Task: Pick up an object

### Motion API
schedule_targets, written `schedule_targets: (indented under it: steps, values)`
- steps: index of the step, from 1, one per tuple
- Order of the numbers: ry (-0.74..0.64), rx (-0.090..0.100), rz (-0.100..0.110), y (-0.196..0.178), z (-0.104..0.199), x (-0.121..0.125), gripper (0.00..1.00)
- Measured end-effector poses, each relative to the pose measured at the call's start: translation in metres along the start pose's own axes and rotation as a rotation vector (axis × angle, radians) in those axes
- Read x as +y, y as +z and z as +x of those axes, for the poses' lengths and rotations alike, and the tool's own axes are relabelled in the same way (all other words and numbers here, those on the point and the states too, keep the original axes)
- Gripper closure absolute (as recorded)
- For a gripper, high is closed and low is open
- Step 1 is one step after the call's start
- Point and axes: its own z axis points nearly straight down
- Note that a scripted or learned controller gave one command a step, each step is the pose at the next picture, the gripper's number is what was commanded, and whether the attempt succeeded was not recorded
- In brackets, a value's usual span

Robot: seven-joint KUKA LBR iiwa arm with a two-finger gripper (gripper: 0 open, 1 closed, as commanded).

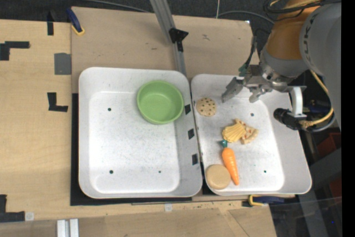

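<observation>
Camera view: gripper spread, holding nothing; cookie just left, crinkled yellow piece and carrot below it.

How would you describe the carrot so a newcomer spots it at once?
Look in the right bin, toward its near edge. The carrot lies there, orange and tapered with a small green top, between the yellow crinkled piece and the tan disc. It is the only orange, pointed thing in that bin.
</observation>
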Motion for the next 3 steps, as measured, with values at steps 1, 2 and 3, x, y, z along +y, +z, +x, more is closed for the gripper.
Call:
schedule_targets:
  steps: [1, 2, 3]
  values:
    - [0.000, 0.000, 0.000, 0.048, 0.002, 0.007, 0.00]
    - [0.002, -0.001, -0.013, 0.078, 0.002, 0.010, 0.00]
    - [0.000, -0.002, -0.016, 0.067, 0.002, 0.010, 1.00]
